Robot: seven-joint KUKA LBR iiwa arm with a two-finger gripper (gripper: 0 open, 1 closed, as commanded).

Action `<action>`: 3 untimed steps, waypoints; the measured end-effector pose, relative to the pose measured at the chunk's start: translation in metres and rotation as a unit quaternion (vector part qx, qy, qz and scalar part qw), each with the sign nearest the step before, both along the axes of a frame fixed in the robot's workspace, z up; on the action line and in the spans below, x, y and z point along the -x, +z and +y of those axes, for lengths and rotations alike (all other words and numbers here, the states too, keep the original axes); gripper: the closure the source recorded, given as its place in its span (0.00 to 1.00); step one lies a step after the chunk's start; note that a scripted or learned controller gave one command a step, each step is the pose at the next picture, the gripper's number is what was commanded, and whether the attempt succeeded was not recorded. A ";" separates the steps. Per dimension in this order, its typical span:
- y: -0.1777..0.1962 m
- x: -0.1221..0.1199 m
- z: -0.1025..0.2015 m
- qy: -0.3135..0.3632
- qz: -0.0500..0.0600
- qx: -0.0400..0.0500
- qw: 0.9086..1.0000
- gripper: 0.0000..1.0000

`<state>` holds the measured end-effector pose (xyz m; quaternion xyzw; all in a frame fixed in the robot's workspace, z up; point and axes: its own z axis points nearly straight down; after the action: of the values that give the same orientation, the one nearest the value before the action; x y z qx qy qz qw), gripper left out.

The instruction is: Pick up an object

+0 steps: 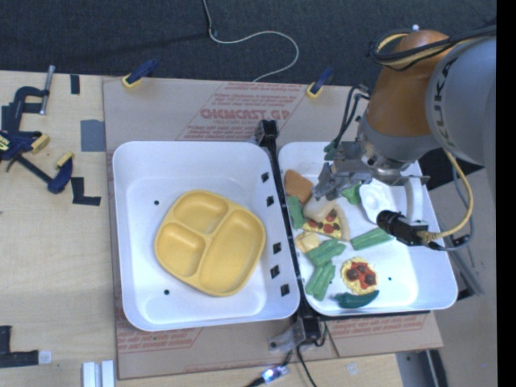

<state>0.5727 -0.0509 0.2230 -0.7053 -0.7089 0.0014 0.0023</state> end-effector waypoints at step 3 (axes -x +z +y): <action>0.008 0.028 0.061 -0.002 -0.002 0.000 1.000 1.00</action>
<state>0.5446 0.0098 0.2308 -0.7064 -0.7078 0.0005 0.0007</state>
